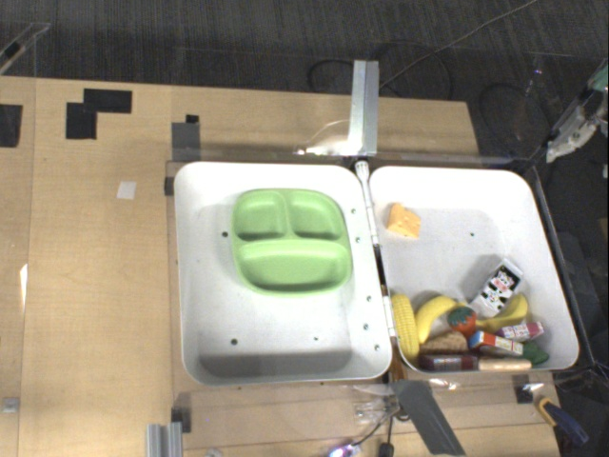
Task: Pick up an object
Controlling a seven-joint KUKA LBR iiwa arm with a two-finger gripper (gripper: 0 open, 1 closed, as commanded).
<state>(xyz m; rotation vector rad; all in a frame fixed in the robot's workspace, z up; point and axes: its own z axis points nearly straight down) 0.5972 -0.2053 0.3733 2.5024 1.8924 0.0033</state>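
Camera view: two white bins are set side by side, the left bin (200, 284) and the right bin (457, 203). One green three-part plate (289, 240) lies in the left bin. The right bin's near right corner is crowded with one corn cob (404, 320), two bananas (434, 312), one black-and-white carton (497, 290) and smaller items. One orange block (403, 222) lies apart, far left. The gripper (577, 129) is seen past the far right corner. Its opening cannot be told.
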